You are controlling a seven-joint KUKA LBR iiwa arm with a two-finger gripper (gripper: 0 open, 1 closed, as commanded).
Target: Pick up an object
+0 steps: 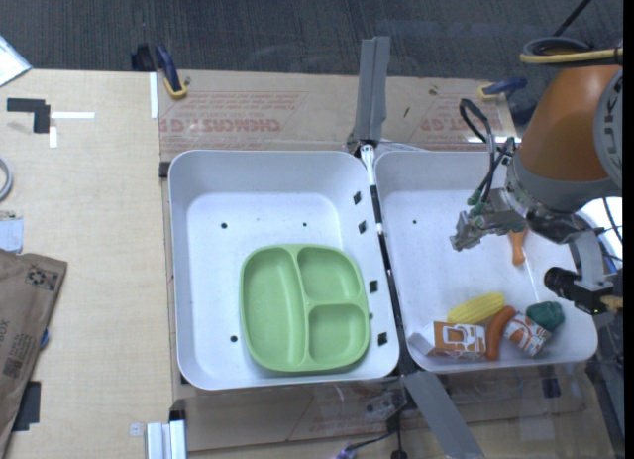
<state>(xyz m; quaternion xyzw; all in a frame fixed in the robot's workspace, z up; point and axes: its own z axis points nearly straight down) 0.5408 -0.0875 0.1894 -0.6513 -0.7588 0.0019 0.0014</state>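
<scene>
Toys lie bunched in the right bin's (416, 249) near corner — a yellow corn cob (476, 307), a hot dog (499, 330), an orange-and-white carton (458, 339), a can (527, 334) and a dark green piece (545, 314). Above them the gripper (473, 232) hangs over bare bin floor, nothing seen in it; whether it is spread or closed I cannot tell. An orange carrot (517, 246) lies just beside it — the left bin (198, 249) holds a green divided plate (303, 305)
</scene>
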